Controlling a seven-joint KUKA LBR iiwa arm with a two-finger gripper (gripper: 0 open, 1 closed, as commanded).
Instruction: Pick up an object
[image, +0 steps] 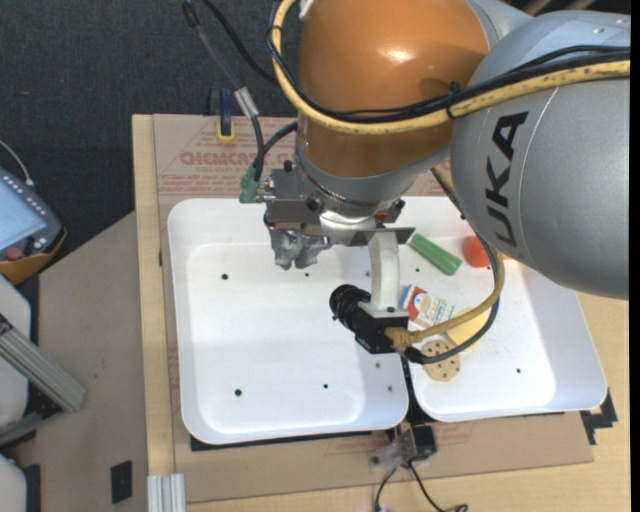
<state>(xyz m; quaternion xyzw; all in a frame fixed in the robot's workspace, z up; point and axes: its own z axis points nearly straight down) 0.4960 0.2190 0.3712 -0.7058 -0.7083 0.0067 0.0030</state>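
Gripper (291, 250): you see it low over the left bin's (200, 330) far edge, arm overhead; whether it grips anything, you cannot tell. Green block (434, 254), orange piece (476, 251), card (426, 304): right bin's (560, 370) far-left corner. Left bin's near half open.

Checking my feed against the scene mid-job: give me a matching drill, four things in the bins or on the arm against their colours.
Things:
1. block in the right bin
2. round object beside that block
3. band on the arm
4. perforated disc near the bins' divide

Colours:
A. orange
B. tan
C. green
D. red-orange

Pairs: 1-C, 2-D, 3-A, 4-B
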